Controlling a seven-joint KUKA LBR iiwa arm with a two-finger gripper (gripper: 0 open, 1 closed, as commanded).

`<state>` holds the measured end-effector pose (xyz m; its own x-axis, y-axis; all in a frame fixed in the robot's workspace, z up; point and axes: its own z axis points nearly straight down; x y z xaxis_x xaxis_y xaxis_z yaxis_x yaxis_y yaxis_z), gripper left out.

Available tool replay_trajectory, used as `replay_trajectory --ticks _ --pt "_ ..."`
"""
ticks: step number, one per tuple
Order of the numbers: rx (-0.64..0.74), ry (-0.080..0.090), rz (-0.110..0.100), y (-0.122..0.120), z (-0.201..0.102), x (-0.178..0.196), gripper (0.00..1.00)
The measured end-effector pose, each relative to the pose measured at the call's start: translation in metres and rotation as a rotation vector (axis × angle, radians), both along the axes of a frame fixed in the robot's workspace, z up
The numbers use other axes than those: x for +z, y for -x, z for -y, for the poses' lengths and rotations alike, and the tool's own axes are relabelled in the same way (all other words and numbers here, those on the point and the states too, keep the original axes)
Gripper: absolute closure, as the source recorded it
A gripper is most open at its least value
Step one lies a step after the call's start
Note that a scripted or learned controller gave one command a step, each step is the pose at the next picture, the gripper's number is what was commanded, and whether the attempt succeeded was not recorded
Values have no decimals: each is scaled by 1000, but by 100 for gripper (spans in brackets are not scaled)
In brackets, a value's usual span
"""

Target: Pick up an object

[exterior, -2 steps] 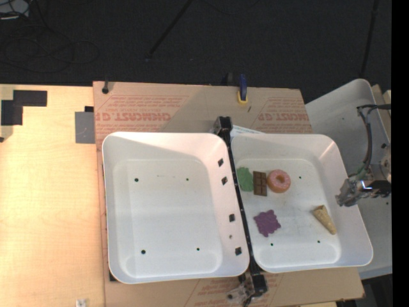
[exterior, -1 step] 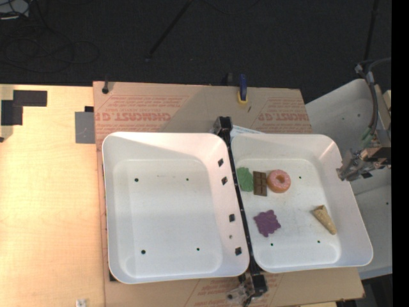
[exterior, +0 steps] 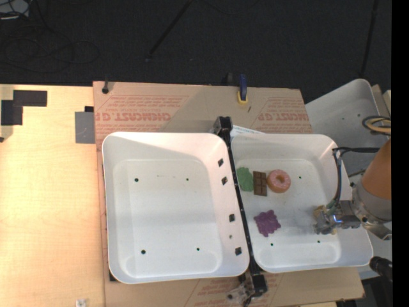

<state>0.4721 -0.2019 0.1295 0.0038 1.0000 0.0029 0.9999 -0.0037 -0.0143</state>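
Nearest you, the right bin's front rim [exterior: 300, 265] sits at the table [exterior: 51, 203] edge, and that bin is the landmark for everything that matters. Four small things lie in its left half, close to the divider: a green piece [exterior: 244, 178], a brown block [exterior: 259, 183] touching it, a pink ring [exterior: 278, 181] just beside the block, and a purple lump [exterior: 267, 222] nearer the front, standing apart from the others. That spacing probably makes the purple lump the easier pick. Your tool [exterior: 327, 222] hangs low over the bin's right half, well apart from all four, so it is likely only on approach. It is small and blurred here; you cannot tell whether it is released or clenched, and nothing shows in it.
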Motion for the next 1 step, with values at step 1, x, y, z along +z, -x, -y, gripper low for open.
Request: replay_trajectory --ticks 1 --pt "-3 1 10 -2 0 18 100"
